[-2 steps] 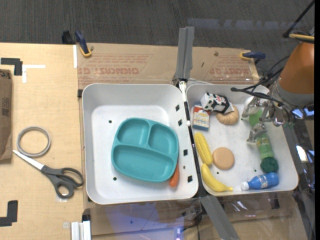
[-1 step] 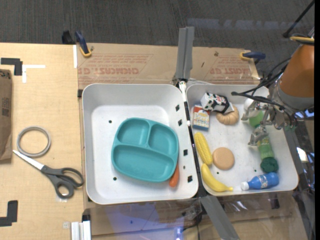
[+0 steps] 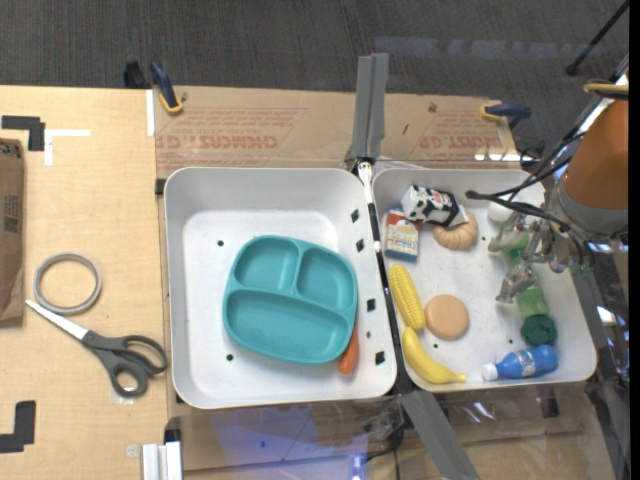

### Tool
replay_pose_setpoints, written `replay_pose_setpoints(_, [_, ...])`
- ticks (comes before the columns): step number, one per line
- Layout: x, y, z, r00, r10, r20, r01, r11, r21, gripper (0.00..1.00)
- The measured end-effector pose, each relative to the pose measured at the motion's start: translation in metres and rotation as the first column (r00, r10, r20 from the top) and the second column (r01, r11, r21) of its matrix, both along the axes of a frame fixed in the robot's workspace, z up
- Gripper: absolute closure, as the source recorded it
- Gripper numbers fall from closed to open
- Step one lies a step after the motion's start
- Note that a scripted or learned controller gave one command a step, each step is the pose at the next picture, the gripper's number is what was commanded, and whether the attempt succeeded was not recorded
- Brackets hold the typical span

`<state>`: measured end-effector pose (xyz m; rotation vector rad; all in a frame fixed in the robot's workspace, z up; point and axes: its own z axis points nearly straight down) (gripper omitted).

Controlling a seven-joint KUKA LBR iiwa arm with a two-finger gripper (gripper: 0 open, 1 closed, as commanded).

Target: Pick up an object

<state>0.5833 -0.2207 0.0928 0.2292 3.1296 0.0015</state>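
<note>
Most of my arm (image 3: pixel 606 158) is cut off by the right edge. Under my wrist the metal parts blur into a tangle, and a green thing (image 3: pixel 532 304) below sits partly covered by them. The carrot (image 3: pixel 348 354) hides partly beneath the teal plate (image 3: pixel 290 300). The small carton's (image 3: pixel 401 238) print is too tiny to read. A brown bag (image 3: pixel 10 230) is clipped by the left edge.

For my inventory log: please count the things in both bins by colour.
Yellow: 2, corn, banana
Tan: 2, croissant, round cookie
Teal: 1, plate
Orange: 1, carrot
Green: 1, ball
Blue: 1, bottle
Mixed: 2, cow, box
Total: 10
</note>
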Motion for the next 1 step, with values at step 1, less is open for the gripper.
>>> replay_pose_setpoints(1, [0.0019,0.0004,0.0105,1.000,0.002,0.005,-0.002,1.000,-0.001,1.00])
